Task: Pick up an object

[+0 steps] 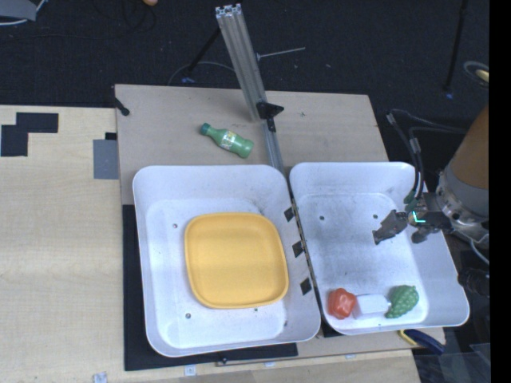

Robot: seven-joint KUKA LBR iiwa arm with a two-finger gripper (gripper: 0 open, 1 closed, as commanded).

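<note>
Objects lay in the right bin's near edge: red piece, white block lying left-right, green cluster. Tool hovered farther back, holding nothing.

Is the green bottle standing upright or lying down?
Lying down. The green bottle rests on its side on the bench, behind the left bin.

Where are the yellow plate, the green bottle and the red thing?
yellow plate [236, 259], camera view, middle of its flat face
green bottle [227, 140], camera view, mid-body near the label
red thing [342, 303], camera view, centre of its top
</note>
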